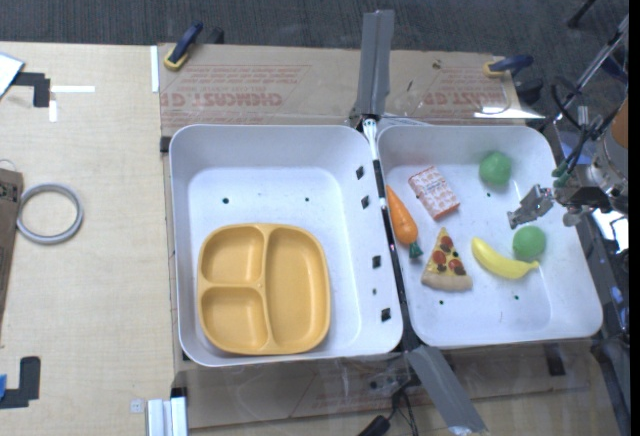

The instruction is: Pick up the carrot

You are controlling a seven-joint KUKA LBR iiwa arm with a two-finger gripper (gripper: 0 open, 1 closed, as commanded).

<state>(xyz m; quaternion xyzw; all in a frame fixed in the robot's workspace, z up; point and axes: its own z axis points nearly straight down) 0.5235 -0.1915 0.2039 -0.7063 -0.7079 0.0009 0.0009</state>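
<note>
Cardboard-backed bench, 2 white bins: carrot [401, 215] lies tight against the right bin [500, 329] left wall. Gripper [531, 205], fingers apart and empty, hovers well apart; that wall could block 1 finger.

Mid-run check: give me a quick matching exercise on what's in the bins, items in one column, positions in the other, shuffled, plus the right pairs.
Items:
1. carrot
2. yellow divided plate
3. banana
4. pizza slice

Positions:
A. in the left bin
B. right bin, against its left wall
C. just below the lower green ball
D. between the carrot and the banana

Pairs: 1-B, 2-A, 3-C, 4-D
</note>
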